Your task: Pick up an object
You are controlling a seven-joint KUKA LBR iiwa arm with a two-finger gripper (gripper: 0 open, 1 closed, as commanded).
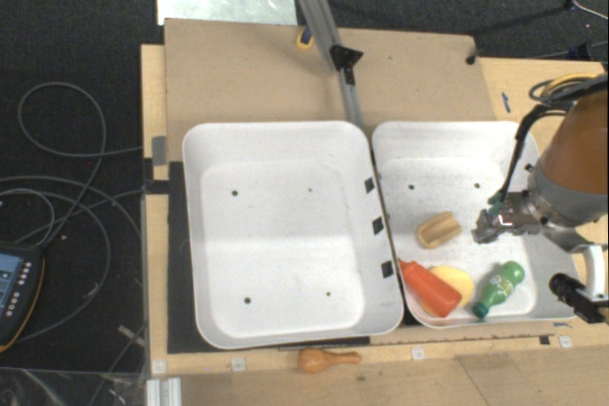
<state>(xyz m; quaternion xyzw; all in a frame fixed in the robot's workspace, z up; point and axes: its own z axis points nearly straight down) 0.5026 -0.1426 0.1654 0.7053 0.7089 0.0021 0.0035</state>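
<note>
Here, at the far left, black cables point(57, 195) lie on the dark floor beside the bench, and a dark handheld device point(17, 285) lies at the edge of the view. The left bin point(200, 147) offers wide free room over its whole white floor. On the bench's front strip, just outside this bin, lies a small orange-brown pear-shaped object point(328, 358).

The right bin point(428, 136) is open in its back half. Its things gather at the front: a tan block point(439, 229) near the middle, an orange-red carrot-like piece point(430, 290) at the front-left corner, a yellow lemon-like piece point(454, 280) touching it, and a green bottle point(499, 288) lying tilted just right of them.

The arm enters from the right, its orange band above the wrist. The gripper point(495, 222) sits low over the right bin, near the tan block's right side and apart from it. Whether its fingers are released or clenched I cannot tell; nothing is seen between them.
</note>
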